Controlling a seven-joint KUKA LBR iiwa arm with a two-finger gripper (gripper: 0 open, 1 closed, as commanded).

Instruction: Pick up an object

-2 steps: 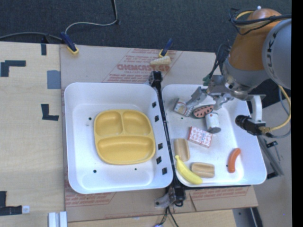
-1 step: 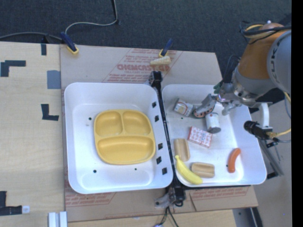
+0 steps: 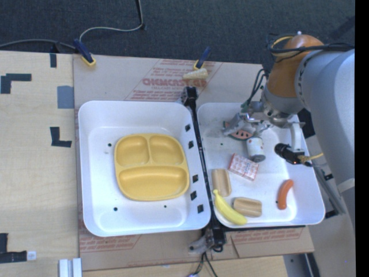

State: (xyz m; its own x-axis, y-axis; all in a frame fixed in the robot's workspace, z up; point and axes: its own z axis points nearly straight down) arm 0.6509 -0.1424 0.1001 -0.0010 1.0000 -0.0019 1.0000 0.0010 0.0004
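Nothing lifted yet — gripper (image 3: 245, 126) hovered low over right bin (image 3: 305, 212), above wafer (image 3: 243, 166); grip state unclear — pick remained.

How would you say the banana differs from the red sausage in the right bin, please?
The banana is yellow and curved; the sausage is orange-red and nearly straight. The banana lies at the bin's front-left, touching a bread roll; the sausage lies alone toward the right wall. The banana looks longer and tapers to its ends; the sausage ends are rounded. Both lie flat in the right bin, away from the gripper.
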